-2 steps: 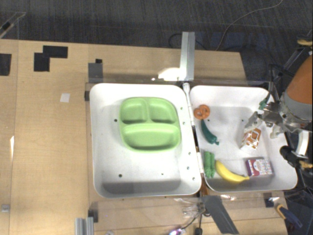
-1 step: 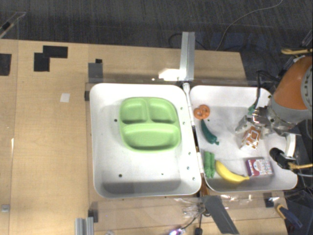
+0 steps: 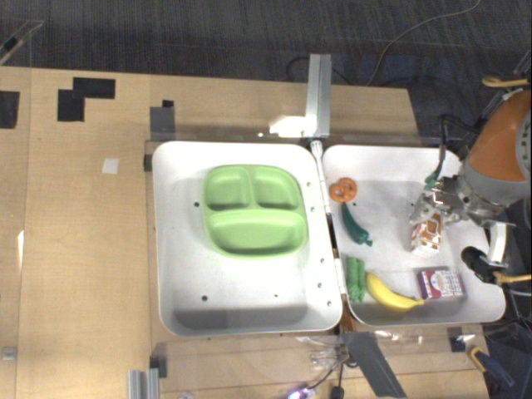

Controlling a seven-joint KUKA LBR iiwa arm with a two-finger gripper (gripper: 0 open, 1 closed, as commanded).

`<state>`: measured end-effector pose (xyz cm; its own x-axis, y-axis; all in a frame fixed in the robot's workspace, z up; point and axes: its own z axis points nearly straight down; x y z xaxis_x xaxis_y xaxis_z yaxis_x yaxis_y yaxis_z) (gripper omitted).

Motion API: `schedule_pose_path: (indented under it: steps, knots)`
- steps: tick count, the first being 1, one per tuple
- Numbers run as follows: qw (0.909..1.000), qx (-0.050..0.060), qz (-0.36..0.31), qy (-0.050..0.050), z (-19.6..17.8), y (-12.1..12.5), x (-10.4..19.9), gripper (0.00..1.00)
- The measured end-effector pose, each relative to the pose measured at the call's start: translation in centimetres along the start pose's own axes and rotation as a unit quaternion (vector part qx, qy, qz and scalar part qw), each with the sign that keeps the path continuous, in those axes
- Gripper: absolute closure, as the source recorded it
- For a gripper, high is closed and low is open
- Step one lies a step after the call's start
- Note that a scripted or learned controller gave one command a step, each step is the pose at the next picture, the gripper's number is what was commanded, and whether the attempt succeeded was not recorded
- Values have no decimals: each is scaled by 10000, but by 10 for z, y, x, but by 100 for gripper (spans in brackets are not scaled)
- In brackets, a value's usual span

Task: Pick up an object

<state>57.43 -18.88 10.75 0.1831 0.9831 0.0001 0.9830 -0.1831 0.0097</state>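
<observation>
My gripper (image 3: 435, 199) hangs over the right side of the right bin (image 3: 391, 169), at the end of the grey arm with its orange band (image 3: 499, 144). Directly below it, and touching or nearly touching it, is a brown and white patterned pouch (image 3: 425, 234). Whether the pouch rests on the bin floor or is lifted cannot be told. Also in this bin are an orange round fruit (image 3: 342, 190), a dark green chilli-shaped vegetable (image 3: 357, 226), a light green vegetable (image 3: 356, 278), a yellow banana (image 3: 392, 295) and a small maroon box (image 3: 440, 284).
The left bin (image 3: 179, 248) holds a light green divided plate (image 3: 253, 209). A metal post (image 3: 319, 90) stands behind the seam between the bins. Wooden bench top extends to the left, and cables and clamps lie at the right edge.
</observation>
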Motion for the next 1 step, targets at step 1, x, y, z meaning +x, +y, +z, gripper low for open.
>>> schedule_pose_path:
  steps: [1]
  knots:
    - [9993, 22, -379, 5, -127, -48, 73, 100]
